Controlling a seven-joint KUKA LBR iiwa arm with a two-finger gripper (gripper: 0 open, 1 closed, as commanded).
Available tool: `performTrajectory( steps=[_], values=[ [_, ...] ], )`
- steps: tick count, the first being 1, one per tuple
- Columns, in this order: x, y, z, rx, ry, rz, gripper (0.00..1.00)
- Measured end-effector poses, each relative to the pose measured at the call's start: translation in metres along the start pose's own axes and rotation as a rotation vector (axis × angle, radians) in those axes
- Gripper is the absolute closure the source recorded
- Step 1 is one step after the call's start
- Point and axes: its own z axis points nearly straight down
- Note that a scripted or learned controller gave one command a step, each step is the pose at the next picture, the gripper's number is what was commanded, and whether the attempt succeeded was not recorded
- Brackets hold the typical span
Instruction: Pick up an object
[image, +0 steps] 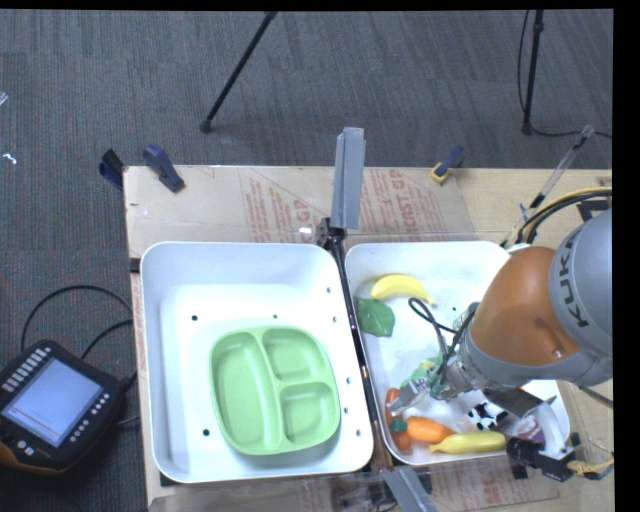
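Fingers (412, 392) low over the carrot (428, 431), spread unclear, arm (530, 320) hiding the right bin (440, 250) corner

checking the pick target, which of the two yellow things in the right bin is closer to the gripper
The yellow piece at the bin's near edge, beside the orange carrot, just below the gripper. The yellow banana lies at the far end, by the green leaf.

"KU" on the grey arm (590, 290); red print on the bench board (400, 195), unreadable.

The arm (560, 300) reaches in from the right, orange band uppermost; its claw (405, 398) points down and leftward, held low.
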Motion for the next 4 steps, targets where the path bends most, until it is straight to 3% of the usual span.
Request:
performTrajectory(
  steps=[1,2,3,4],
  values=[
    [-0.063,-0.024,-0.016,0.009,0.001,0.068,0.0],
    [-0.064,-0.025,-0.024,0.012,0.004,0.074,1.0],
    [0.002,0.014,-0.103,0.01,0.0,0.241,1.0],
    [0.002,0.014,-0.103,0.01,0.0,0.241,0.0]
  ],
)
